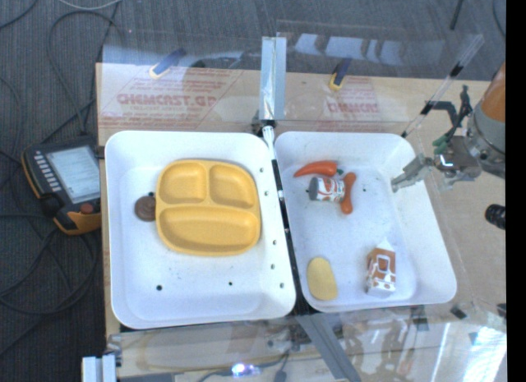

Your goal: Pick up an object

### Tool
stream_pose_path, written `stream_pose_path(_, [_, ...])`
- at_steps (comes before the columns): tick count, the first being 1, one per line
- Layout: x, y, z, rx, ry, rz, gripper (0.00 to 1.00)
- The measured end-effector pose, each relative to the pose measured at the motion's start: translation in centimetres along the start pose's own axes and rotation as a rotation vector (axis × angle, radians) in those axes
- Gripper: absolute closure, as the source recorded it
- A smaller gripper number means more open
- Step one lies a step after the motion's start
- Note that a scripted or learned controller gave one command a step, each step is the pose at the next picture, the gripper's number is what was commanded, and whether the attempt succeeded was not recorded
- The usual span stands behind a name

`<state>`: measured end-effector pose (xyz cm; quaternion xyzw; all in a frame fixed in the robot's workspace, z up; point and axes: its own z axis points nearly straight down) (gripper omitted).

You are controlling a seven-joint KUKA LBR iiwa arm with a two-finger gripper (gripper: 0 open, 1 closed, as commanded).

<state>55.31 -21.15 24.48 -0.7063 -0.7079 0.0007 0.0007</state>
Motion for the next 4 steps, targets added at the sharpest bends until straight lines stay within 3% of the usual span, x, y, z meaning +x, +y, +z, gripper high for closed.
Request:
stream_pose_path(2, [6.2,7.2,15.5,-0.010,-0.007,-0.439,0.00])
stream_pose_path(3, [6.2,7.1,14.4,-0.003,-0.002,-0.442,1.00])
stream_pose_path(4, [14.9,8.9,3.5,-0.002,-0.001,-0.232,1.00])
